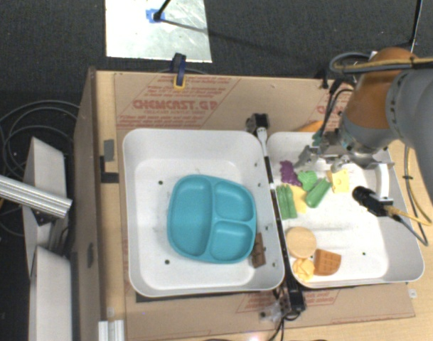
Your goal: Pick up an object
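My gripper (325, 159) hangs low over the far part of the right bin (387, 251), below the grey arm with its orange band. Just under and in front of it lie a green piece (315, 191), a yellow block (340, 182) and a purple bunch of grapes (288, 172). A second green piece (286, 202) lies by the bin's left wall. Nearer the front sit a round tan biscuit (300, 241), an orange waffle (327, 263) and a small yellow piece (302, 267). Nothing is visibly held.
The left bin (148, 158) holds a blue divided plate (211, 219), with a small brown object (258, 251) at its near right edge. The wall between the bins runs beside the green pieces. Cardboard lies under both bins.
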Robot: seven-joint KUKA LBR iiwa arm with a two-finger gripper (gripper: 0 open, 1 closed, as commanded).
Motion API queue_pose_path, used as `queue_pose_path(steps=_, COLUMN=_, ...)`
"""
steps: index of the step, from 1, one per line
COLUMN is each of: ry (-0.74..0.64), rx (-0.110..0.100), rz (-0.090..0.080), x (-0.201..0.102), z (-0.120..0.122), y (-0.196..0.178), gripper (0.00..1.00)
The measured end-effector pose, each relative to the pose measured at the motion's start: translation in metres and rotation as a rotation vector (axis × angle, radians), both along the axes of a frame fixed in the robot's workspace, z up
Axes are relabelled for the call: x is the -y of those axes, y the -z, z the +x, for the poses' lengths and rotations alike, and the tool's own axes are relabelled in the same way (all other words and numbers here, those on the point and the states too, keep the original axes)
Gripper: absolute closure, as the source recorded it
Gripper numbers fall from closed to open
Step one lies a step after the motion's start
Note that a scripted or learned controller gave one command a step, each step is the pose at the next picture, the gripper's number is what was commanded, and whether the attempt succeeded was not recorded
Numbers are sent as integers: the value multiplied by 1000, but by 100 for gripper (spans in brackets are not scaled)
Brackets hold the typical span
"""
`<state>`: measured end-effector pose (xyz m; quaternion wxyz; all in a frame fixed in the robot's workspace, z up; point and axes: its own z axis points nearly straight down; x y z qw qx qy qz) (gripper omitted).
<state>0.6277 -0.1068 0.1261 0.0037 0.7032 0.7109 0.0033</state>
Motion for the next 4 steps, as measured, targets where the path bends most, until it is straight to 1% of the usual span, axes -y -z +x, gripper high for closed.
queue_pose_path(steps=1, ry=3, rx=-9, rz=1, x=-23, z=0, y=20, gripper=0)
queue_pose_path(steps=2, ry=10, rx=-5, rz=-1, x=-5, z=-11, y=40, gripper=0)
queue_pose_path(steps=3, ry=4, rx=-1, rz=-1, x=-2, z=44, y=40, gripper=0)
queue_pose_path(steps=4, ry=10, rx=-14, rz=2, x=-24, z=-27, y=42, gripper=0)
